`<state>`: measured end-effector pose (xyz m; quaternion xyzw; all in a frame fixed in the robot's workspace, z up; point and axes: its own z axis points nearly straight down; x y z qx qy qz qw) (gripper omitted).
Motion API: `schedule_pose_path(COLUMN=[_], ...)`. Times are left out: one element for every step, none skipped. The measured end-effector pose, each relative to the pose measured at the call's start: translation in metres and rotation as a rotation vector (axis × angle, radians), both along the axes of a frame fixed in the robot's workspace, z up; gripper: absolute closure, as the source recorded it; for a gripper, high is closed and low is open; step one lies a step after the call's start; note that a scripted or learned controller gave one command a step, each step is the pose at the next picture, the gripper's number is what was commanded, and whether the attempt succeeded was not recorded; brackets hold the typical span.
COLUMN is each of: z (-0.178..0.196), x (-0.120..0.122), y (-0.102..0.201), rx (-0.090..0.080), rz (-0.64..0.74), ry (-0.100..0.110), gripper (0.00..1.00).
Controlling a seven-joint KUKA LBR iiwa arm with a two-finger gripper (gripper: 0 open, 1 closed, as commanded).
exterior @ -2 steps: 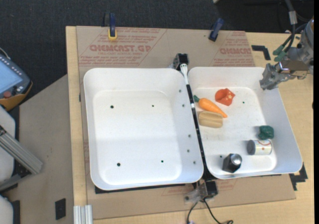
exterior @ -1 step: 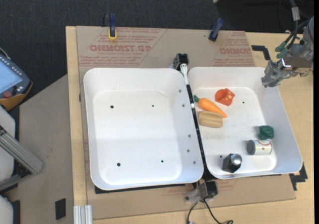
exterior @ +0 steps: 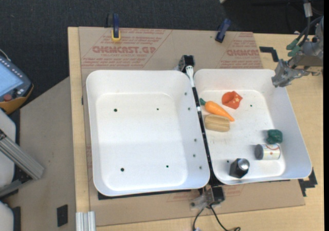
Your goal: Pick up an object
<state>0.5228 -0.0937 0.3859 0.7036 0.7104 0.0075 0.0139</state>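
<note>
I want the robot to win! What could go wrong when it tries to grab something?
The carrot touches the tan bread roll, so the pincer might bump both and grip neither. The white can lies on its side and could roll away. The green lump sits near the right bin's wall, leaving little room.

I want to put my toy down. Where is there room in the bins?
The left bin is bare across its floor. In the right bin, the carrot, bread roll and red piece crowd the upper left; the can and black knob crowd the bottom.
</note>
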Motion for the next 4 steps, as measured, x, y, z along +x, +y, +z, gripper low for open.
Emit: schedule_pose_path(z=[0.023, 0.032, 0.043, 0.053], x=[-0.016, -0.015, -0.015, -0.014], y=[0.046, 0.044, 0.044, 0.044], rx=[0.009, 0.007, 0.006, 0.005], rz=[-0.004, -0.007, -0.007, -0.007], ry=[0.026, 0.025, 0.022, 0.019], gripper=[1.0, 1.0, 1.0, 1.0])
